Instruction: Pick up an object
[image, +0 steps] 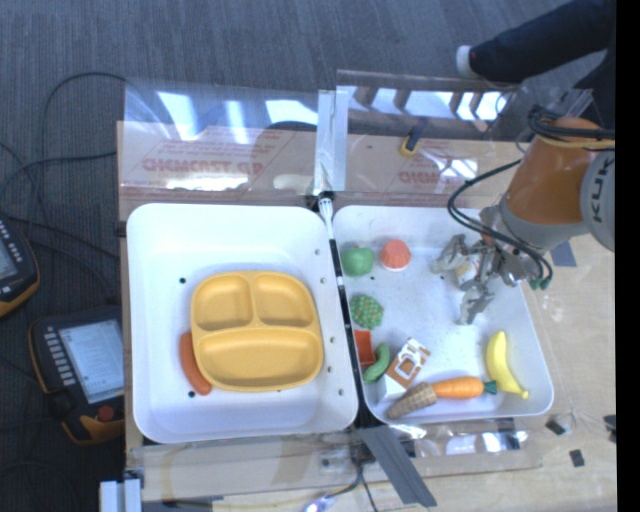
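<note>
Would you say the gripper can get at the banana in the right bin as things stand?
Probably yes: the gripper hangs above bare bin floor, and the banana lies just beyond it near the bin's right wall, uncovered, with only the carrot close by.

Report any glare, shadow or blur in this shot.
Camera view: bright glare streaks on the clear panels behind the bins; lighting is even, with soft shadows under the yellow tray; the gripper looks slightly blurred, while the banana stays sharp.
</note>
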